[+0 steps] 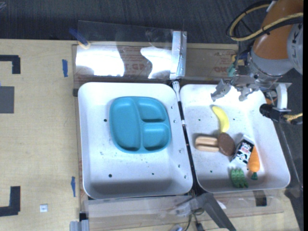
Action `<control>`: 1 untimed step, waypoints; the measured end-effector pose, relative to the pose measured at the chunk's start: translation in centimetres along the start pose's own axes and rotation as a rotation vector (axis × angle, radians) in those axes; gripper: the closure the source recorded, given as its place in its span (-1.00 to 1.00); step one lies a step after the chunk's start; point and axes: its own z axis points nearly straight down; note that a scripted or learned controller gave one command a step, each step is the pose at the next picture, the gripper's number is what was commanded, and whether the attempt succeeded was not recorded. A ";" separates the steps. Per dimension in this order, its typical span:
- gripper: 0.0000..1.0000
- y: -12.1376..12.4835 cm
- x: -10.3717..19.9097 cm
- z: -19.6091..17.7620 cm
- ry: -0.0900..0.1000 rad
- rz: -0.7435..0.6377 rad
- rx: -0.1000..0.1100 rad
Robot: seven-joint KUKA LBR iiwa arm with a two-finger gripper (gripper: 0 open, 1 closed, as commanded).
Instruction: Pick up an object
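The right bin (276,129) holds several small items. A yellow banana (222,118) lies near its middle. Below it are a hot dog bun (207,143) and a brown round piece (225,144) touching each other. A black-and-white carton (243,151), an orange carrot (253,160) and a green toy (238,177) lie at the front right. My gripper (229,95) hovers over the bin's back part, just above and behind the banana. Its fingers (216,95) are spread open with nothing between them.
The left bin (91,143) holds a blue divided plate (141,123). A clear plastic sheet (127,57) stands behind the left bin. Yellow and black cables (245,20) loop by the arm at the top right. A ridge (183,129) separates the bins.
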 end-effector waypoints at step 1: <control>-1.00 -1.3 -8.2 11.7 0.000 0.185 -0.004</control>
